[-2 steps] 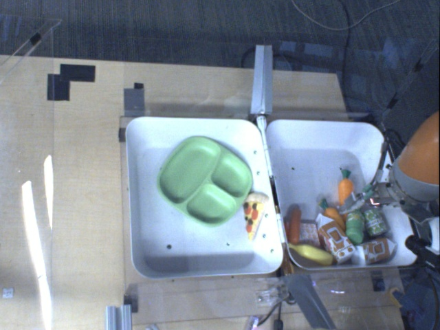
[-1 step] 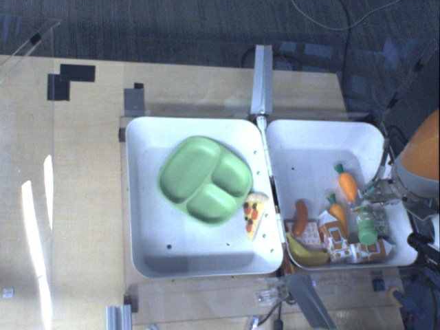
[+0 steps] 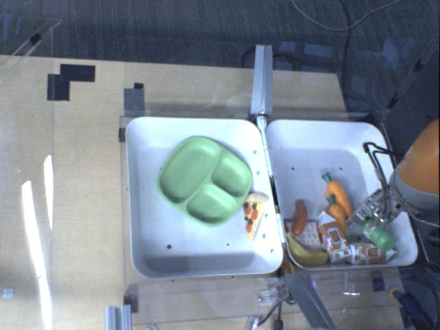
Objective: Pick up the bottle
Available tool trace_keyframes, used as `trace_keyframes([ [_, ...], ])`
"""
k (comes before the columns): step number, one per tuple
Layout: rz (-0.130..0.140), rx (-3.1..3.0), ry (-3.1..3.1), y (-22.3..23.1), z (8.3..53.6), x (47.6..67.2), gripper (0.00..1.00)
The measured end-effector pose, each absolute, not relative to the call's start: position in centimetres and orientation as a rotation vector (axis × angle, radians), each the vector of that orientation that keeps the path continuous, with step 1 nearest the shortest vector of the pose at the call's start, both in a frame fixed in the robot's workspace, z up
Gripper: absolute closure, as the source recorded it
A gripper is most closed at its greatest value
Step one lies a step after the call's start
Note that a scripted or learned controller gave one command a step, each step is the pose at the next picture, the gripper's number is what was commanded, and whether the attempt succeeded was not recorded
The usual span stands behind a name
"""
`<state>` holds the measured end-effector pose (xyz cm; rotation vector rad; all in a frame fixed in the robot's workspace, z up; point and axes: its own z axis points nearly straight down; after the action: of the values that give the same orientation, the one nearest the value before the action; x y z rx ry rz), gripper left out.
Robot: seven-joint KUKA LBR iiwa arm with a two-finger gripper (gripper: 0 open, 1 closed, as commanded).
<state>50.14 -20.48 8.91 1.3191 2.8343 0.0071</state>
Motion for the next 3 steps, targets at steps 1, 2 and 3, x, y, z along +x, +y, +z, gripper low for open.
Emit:
trace_keyframes([
  [1, 0.003, 1.073, 2.944, -20.5, 19.1, 57.8, 1.0],
  [2, 0.004, 1.173, 2.902, -20.4, 25.6, 64.0, 1.0],
  [3, 0.003, 1.178, 2.902, -20.4, 21.7, 62.4, 1.0],
])
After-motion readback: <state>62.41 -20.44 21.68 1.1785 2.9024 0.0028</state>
